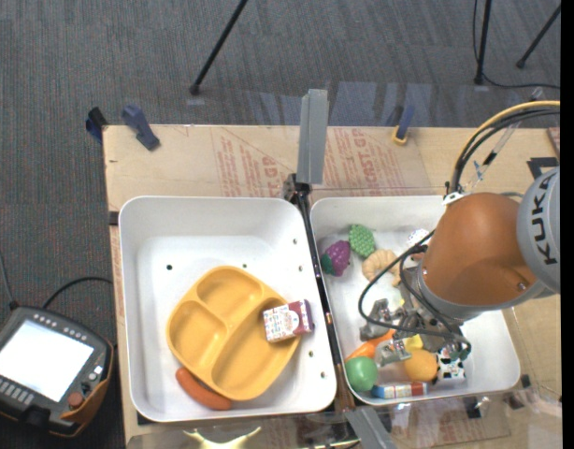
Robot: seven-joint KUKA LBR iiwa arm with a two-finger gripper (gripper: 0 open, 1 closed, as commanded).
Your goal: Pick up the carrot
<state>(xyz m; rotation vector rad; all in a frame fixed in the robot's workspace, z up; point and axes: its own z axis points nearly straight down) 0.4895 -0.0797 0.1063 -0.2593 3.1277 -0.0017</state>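
Since the gripper (396, 344) sits right over the carrot (369, 348), grip state I can't tell, it could easily snag the green ball (360, 373) just below-left instead.

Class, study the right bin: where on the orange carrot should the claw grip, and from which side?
Grip the orange carrot at its exposed left end, coming from above. It lies flat on the right white bin floor, partly under the claw, with a green ball close below.

Carrot (369, 348) mostly hidden under the pincer (399, 340) — finger gap unreadable.
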